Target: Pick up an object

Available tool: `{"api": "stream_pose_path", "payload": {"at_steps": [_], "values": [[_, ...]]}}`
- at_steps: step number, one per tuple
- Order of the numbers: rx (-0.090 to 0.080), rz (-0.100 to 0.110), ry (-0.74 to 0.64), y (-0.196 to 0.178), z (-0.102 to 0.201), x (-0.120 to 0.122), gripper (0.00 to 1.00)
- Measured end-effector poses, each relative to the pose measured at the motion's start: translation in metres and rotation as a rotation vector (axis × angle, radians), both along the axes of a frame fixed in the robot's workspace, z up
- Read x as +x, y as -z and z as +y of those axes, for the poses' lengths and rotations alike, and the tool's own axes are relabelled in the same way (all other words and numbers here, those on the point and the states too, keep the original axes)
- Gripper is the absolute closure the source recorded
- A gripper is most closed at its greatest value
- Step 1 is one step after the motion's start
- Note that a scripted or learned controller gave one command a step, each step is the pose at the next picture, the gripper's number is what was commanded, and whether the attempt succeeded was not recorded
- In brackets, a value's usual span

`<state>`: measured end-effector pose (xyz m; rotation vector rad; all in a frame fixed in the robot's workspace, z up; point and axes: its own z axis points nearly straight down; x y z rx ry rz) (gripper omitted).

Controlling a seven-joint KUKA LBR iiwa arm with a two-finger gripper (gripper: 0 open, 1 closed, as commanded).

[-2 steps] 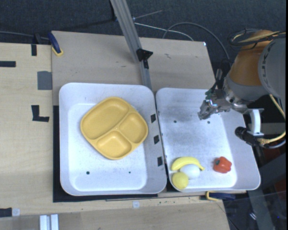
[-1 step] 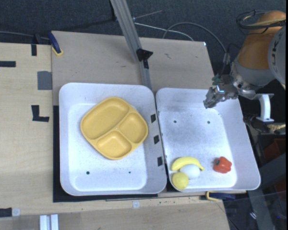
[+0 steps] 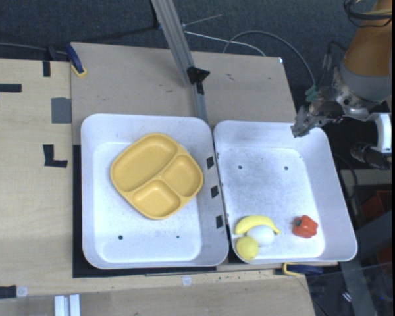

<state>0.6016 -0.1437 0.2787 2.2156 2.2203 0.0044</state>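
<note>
Bench seen from above at a slant. Two shallow white bins sat side by side, inner rims touching.

Left bin (image 3: 92,176): held one yellow divided tray (image 3: 156,175), three compartments, lying flat and turned at an angle. It sat toward the bin's 12 o'clock half, near centre, clear of all four walls. Nothing lay in its compartments.

Metal pole (image 3: 174,35): ran from the top edge of the view down to a black clamp at 12 o'clock of the seam between the bins.

Right bin (image 3: 276,176): floor speckled with dark marks. Three items were bunched at its 7 o'clock corner: a yellow banana (image 3: 255,224) curved over a white egg-shaped object (image 3: 264,236), both touching, and a yellow lemon (image 3: 247,247) just at 7 o'clock of them, against the bin's near wall. A red pepper (image 3: 305,226) sat alone at 3 o'clock of that cluster, near but apart, toward the bin's 5 o'clock corner.

Arm: entered from the right, orange band visible at the view's upper right corner. The gripper (image 3: 301,125) hung over the right bin's 1 o'clock corner, at the rim, well apart from every item. Whether it was open or closed could not be told; nothing was seen in its grasp.
</note>
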Motion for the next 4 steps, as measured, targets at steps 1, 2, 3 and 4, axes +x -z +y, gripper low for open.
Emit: {"api": "stream_pose_path", "payload": {"at_steps": [1, 2, 3, 4], "values": [[0.002, 0.006, -0.004, -0.001, 0.051, -0.014, 1.0], [0.002, 0.008, -0.004, 0.017, 0.107, -0.02, 1.0], [0.003, 0.009, -0.004, 0.019, 0.158, -0.04, 1.0], [0.002, 0.01, -0.005, 0.04, 0.215, -0.051, 1.0]]}}
